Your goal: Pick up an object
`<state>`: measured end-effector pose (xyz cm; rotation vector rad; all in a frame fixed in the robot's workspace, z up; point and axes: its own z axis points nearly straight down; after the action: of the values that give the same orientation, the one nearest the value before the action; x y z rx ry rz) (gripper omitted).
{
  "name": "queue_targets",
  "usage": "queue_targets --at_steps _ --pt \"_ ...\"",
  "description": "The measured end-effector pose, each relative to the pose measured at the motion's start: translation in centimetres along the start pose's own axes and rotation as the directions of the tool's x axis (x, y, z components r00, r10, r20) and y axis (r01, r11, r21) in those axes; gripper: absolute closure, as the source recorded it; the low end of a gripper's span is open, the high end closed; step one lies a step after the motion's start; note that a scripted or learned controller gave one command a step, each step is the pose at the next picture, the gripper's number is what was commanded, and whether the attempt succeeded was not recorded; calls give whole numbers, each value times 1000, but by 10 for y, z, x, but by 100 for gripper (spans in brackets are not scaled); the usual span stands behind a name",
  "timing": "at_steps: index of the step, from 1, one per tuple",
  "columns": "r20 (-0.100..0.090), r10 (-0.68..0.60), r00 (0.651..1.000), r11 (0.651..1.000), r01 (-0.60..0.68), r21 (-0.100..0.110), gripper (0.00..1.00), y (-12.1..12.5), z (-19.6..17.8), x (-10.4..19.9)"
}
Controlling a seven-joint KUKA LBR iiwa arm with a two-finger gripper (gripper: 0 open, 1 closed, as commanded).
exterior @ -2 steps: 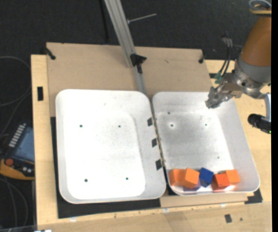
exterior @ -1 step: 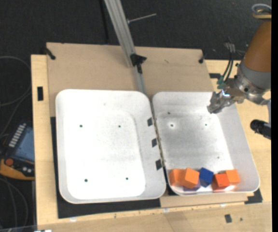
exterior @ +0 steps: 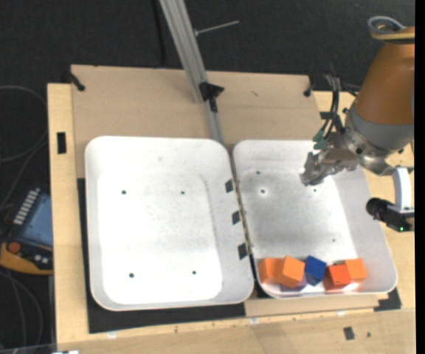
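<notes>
Along the near edge of the right bin [exterior: 360, 220], a row of small blocks: an orange block [exterior: 272, 269] at the near left corner, a second orange block [exterior: 292, 271] touching it, a blue block [exterior: 315, 268] just beside that, then an orange-red block [exterior: 338, 276] and one more orange block [exterior: 356, 269] toward the near right corner. All pressed close against the near wall, little gap between neighbours. Behind them, bare white floor across the middle and far part of this bin. To the left, the left bin [exterior: 161, 220], its right edge touching the right bin's left edge, black clips on the seam. Under both, a tan bench [exterior: 146, 102] with a free strip along its far edge. Off the bench's left edge, a handheld pendant [exterior: 28, 231] among cables. Further back over the right bin's far half, the gripper [exterior: 314, 171], well apart from the blocks and nothing between its tips; spread or pressed together cannot be told. Behind it, the grey wrist and orange band slanting in from the right. A grey metal pole [exterior: 187, 43] rising from the bench's far edge.
</notes>
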<state>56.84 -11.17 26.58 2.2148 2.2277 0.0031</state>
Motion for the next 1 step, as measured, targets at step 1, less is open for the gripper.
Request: queue_targets --at_steps 1 --pt "2 7 1000 1000 -7 0 100 -40 -13 -17"
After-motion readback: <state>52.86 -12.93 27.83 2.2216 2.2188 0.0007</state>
